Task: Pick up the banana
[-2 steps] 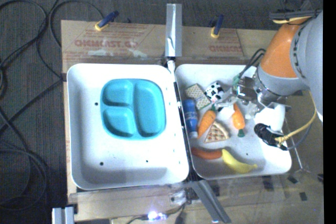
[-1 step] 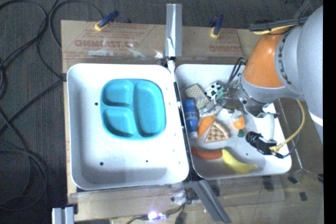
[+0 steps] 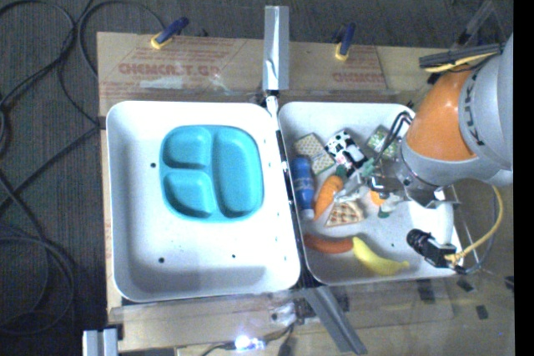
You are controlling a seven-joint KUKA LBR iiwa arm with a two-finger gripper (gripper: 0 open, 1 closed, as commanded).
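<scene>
Gripper [image 3: 373,177] and wrist hang low over the middle of the right bin [image 3: 399,109], the grey arm [image 3: 467,125] with its orange band coming in across that bin's right wall. Whether the tool is apart or together cannot be told, since the wrist and the clutter under it mask the tip. No object can be seen clamped in it.

Taking the right bin as the landmark: the banana [image 3: 377,258] lies on the bin's floor near its front wall, yellow, curved, its length running roughly along that wall. It sits well clear of the gripper, toward the front. Just beside the banana's left end, also along the front, lies an orange carrot-like piece [image 3: 329,243]. A waffle-patterned wedge [image 3: 343,213] rests nearer the bin's middle, just under the gripper, with an orange item [image 3: 327,192] standing beside it. Against the bin's left wall is a blue bottle [image 3: 301,179]. Toward the back sit a square cracker [image 3: 307,146] and a black-and-white toy [image 3: 342,147].

Beyond the right bin's left wall stands the left bin [image 3: 125,204], holding a teal divided tray [image 3: 213,172] with three compartments. Behind both bins, two clamps [image 3: 168,32] grip the cardboard-covered bench [image 3: 192,71].
</scene>
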